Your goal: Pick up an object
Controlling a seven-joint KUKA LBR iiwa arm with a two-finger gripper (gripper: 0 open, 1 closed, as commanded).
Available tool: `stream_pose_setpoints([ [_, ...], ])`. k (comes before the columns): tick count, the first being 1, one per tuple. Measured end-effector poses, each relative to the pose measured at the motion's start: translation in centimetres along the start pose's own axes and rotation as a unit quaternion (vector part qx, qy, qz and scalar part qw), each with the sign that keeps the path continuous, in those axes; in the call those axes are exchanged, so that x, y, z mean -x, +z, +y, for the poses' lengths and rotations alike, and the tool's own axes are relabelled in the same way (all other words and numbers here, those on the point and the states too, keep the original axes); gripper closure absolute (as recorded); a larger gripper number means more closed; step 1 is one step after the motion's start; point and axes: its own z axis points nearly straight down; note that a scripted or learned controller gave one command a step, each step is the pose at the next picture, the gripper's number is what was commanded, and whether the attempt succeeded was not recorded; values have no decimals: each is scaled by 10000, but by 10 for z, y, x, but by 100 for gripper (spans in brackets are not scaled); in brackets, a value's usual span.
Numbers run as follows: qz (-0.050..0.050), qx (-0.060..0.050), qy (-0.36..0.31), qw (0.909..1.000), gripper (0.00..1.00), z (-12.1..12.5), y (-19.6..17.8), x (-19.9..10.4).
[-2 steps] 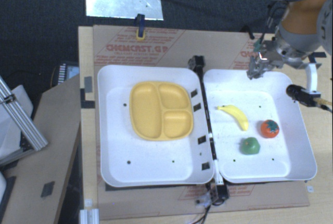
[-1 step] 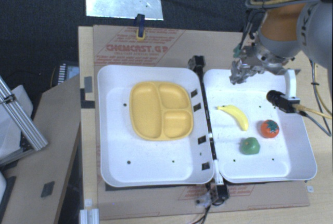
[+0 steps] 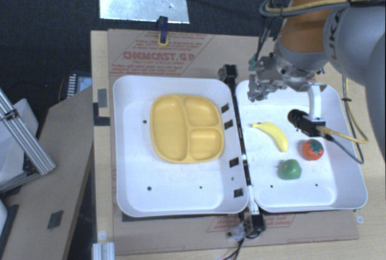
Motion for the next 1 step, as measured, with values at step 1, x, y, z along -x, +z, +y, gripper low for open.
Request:
stream_pose_setpoints([
  [1, -3, 1, 0, 10000, 100, -7, 1, -62],
])
